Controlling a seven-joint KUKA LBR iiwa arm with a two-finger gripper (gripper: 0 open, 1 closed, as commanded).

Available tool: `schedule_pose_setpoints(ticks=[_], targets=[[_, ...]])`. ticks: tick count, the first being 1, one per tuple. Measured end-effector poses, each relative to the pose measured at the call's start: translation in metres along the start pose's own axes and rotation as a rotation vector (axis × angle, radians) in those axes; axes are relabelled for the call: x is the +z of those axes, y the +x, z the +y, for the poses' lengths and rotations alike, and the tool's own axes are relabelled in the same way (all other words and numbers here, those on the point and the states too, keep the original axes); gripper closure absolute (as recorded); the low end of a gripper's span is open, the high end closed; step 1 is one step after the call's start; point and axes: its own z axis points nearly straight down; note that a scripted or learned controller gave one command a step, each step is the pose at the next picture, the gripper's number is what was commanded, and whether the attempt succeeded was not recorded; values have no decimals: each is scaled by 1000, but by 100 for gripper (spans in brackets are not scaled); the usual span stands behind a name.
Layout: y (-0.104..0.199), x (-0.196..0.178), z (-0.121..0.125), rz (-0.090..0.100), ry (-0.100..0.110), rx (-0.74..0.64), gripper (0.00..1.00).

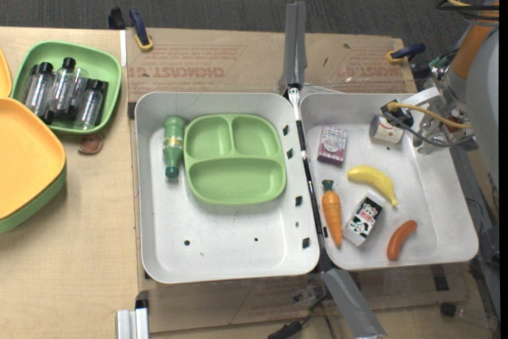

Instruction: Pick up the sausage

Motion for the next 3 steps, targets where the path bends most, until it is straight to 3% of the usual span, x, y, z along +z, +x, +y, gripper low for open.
schedule_pose_setpoints(ticks=[1, 2, 3], targets=[[-25, 18, 9, -2, 2, -163, 100], [-33, 4, 7, -1, 1, 19, 100], [-57, 24, 1, -1, 2, -143, 100]])
